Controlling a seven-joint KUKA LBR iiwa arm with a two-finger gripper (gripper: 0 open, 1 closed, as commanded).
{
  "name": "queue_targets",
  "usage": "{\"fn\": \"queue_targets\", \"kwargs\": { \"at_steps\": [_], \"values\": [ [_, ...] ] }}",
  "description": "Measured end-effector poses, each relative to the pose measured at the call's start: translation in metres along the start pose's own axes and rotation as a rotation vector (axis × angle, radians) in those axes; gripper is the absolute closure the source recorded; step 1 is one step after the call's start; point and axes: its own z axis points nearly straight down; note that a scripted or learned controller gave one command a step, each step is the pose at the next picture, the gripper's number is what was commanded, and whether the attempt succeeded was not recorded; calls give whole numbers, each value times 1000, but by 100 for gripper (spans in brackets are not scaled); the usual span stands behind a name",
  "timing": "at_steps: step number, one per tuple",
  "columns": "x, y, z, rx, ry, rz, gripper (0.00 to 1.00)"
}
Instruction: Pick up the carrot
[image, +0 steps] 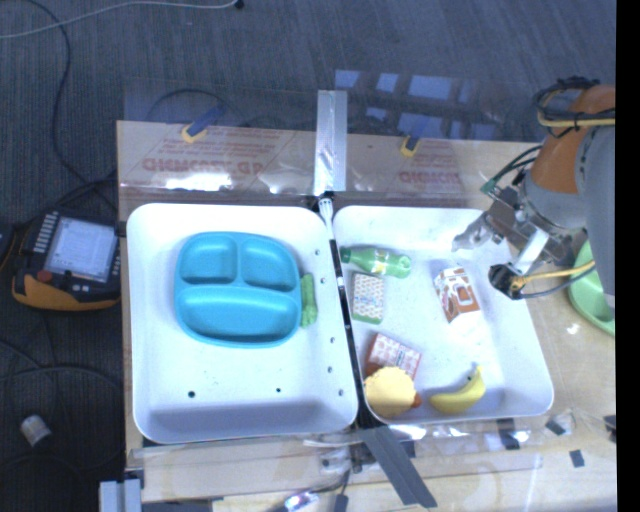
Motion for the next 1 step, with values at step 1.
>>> {"fn": "queue_targets", "kwargs": {
  "at_steps": [1],
  "values": [
    [-20, -27, 24, -8, 6, 14, 0]
  ]
}}
